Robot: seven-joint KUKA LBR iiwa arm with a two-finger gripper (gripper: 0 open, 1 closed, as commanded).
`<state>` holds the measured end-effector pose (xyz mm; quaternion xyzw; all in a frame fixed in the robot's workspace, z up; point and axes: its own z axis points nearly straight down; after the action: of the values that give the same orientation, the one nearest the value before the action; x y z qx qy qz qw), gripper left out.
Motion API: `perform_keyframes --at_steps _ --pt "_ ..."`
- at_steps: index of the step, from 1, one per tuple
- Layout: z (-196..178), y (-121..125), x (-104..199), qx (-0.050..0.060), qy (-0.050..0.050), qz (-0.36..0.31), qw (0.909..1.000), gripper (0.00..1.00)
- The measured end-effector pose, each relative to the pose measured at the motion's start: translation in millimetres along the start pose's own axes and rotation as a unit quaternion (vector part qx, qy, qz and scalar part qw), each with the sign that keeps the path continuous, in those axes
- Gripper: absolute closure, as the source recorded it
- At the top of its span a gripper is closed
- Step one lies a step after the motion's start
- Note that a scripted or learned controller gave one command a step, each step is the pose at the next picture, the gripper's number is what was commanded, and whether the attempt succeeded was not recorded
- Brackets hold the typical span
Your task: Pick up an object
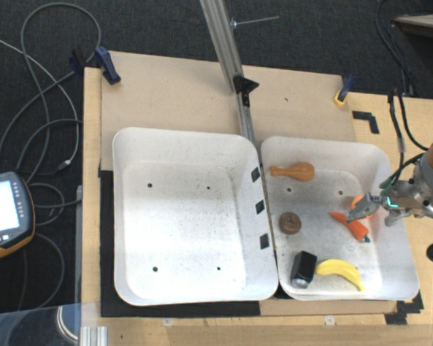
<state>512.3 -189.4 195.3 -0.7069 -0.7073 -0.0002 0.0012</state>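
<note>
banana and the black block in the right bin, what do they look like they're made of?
Banana: looks like moulded plastic, going by its even, saturated yellow and smooth skin; probably a toy, though foam can't be excluded. Black block: hard plastic or rubber, judging by its dark, boxy shape and faint sheen on its edge; too small to settle.

wooden bench (pixel 177 93), two white bins (pixel 127 200)

The right bin (pixel 395 238) holds an orange carrot (pixel 351 225) near its right side, a yellow banana (pixel 340 272) beside a black box (pixel 303 269) in front, a brown round lump (pixel 290 223), and a tan drumstick (pixel 293 171) at the back.
</note>
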Motion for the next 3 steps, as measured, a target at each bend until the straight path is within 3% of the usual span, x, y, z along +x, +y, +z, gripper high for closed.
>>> perform_keyframes --at_steps 2,3 --pt "100 1 10 0.003 0.001 0.000 1.0000 0.00" --pt "86 3 10 -0.001 0.000 0.000 1.0000 1.00"
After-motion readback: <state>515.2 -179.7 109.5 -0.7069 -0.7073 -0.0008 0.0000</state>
